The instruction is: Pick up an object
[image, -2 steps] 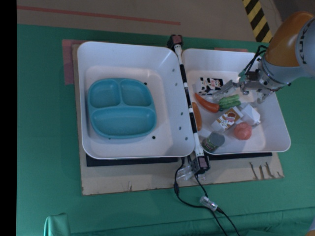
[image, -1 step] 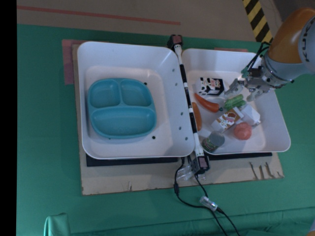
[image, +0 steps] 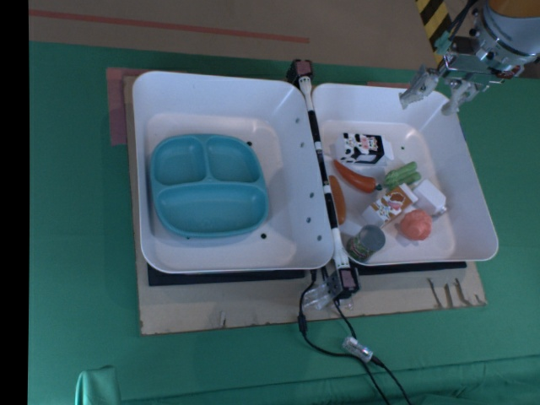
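Pincer poised over the far right corner of the right bin, fingers apart, nothing between them. Toys clustered toward that bin's near side — milk carton closest, lying inward and nearward from the pincer, long axis roughly across the bin. Beyond it a carrot, green pod and can.
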Robot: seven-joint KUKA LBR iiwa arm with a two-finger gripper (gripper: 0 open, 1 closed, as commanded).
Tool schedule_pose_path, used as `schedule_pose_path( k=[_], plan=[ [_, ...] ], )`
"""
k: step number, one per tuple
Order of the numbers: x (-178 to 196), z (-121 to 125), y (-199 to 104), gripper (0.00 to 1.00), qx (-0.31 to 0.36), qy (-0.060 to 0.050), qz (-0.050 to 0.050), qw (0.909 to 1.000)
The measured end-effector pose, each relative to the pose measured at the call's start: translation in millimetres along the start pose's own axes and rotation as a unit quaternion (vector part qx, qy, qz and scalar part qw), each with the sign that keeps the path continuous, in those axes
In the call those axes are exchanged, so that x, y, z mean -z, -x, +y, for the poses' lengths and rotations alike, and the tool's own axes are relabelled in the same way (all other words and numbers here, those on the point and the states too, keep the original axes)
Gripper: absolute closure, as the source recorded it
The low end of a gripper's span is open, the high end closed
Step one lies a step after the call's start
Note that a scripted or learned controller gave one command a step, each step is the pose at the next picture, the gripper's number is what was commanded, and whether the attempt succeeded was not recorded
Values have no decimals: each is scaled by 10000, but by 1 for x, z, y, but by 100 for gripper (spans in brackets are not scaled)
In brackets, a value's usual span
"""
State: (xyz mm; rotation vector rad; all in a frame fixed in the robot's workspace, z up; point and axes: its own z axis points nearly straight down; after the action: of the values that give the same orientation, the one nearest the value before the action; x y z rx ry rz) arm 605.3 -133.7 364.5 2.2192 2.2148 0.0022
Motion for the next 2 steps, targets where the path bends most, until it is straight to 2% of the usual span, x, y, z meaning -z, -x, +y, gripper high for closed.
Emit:
schedule_pose_path(
  k=[1,2],
  plan=[
    [-115,39,15,100,-4,-10,0,10000],
    [-3,9,8,100,-2,2,-3,10000]
  ],
)
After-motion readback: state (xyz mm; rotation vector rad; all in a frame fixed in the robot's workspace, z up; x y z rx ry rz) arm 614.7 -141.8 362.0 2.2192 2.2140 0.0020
